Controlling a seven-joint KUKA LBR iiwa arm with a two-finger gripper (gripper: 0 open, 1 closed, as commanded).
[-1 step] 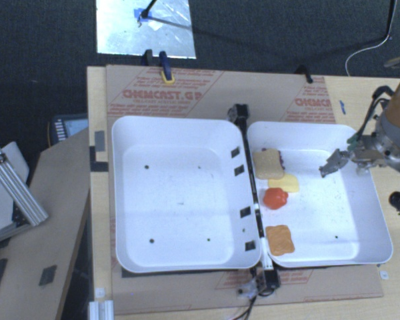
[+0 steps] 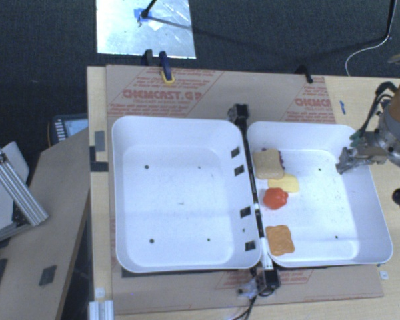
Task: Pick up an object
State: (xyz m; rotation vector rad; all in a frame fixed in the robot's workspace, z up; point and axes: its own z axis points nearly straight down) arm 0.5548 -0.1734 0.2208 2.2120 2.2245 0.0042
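Observation:
The right bin (image 2: 367, 199) holds several small food-like items along its left side: a tan bread-like block (image 2: 268, 163), a pale yellow piece (image 2: 287, 183), a red tomato-like ball (image 2: 275, 198) and an orange-brown piece (image 2: 279, 239). My gripper (image 2: 350, 159) hangs over the right bin's upper right edge, well to the right of all these items. The view shows nothing between its fingers.
The left bin (image 2: 130, 145) lies beside the right one, with black clips (image 2: 245, 212) along the shared wall. A brown board (image 2: 187, 92) lies under both bins. A shiny metal sheet (image 2: 145, 19) sits at the back, and an aluminium rail (image 2: 13, 185) at the left.

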